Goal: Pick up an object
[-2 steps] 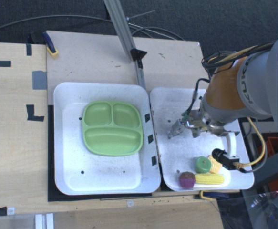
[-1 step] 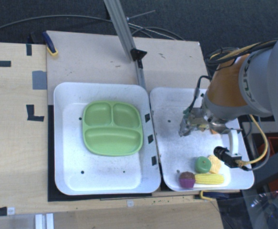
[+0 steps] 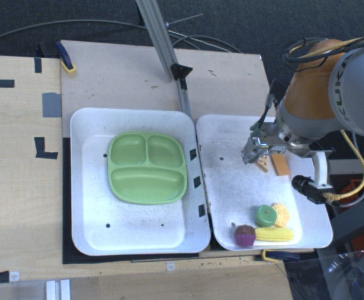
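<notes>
A: Camera view, looking down at a slant — the gripper (image 3: 255, 152) hangs low over the upper part of the right bin (image 3: 231, 186). Whether it is released or clenched cannot be told from this angle, and nothing can be seen held in it.

B: What lies nearest?

A: An orange block (image 3: 280, 164) and a small tan piece (image 3: 263, 163), just beside the gripper toward the arm (image 3: 316, 92). Whether the tool touches either cannot be told. Well apart, in the bin's near corner, sit a green round toy (image 3: 265, 215), a yellow corn cob (image 3: 274, 234), a pale yellow piece (image 3: 282, 214) and a purple toy (image 3: 245, 235), huddled together.

B: And the left bin (image 3: 88, 186)?

A: It bears a green divided plate (image 3: 147, 167).

B: Step in hand?

A: Judged to be the approach — no object is lifted yet. The next move likely calls for centring over the orange block, descending, then closing squarely on it.
</notes>
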Robot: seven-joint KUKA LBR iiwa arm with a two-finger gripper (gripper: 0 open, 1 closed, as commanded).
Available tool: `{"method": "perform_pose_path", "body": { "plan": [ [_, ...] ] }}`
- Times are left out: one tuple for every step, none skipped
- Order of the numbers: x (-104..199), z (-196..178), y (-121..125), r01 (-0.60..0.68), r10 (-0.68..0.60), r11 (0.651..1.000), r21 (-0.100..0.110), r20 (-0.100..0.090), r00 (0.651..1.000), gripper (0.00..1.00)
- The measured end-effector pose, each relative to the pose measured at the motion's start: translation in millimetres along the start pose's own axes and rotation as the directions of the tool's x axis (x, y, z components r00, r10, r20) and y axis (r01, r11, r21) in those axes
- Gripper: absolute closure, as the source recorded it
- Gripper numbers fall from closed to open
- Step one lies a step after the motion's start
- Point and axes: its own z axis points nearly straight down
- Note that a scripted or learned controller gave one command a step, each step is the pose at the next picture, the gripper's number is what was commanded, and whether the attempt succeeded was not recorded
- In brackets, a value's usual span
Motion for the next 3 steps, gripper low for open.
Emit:
{"method": "perform_pose_path", "body": {
  "plan": [
    [0.4,-18.4,0.6,0.0,0.0,1.0,0.004,-0.001,1.0,1.0],
    [47.1,-18.9,21.0,0.005,-0.005,1.0,0.006,-0.002,1.0,1.0],
    [105.5,-11.0,36.8,0.006,-0.006,1.0,0.007,-0.002,1.0,1.0]
  ]
}}
